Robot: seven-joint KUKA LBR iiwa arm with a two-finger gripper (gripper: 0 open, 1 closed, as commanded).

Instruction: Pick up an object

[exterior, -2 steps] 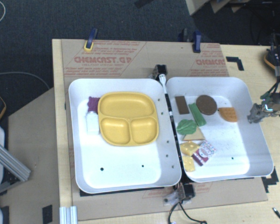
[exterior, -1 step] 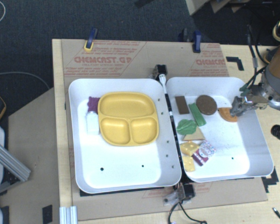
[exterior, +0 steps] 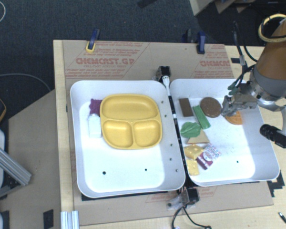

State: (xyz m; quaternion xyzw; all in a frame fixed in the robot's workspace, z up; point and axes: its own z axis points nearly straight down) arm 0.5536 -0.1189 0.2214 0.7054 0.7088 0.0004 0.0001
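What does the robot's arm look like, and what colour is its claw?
The arm is thick and round, grey with a big orange band above the wrist. A yellowish ring sits at the top of the band. Black cables run down beside it. The claw is small, made of grey metal.

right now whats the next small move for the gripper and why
Probably a short, straight descent. The gripper hangs in the right bin right over an orange piece, with the brown disc close beside it toward the bins' divider. Nothing shows between its fingers yet, so lowering onto the orange piece looks like the nearest chance of a pick.
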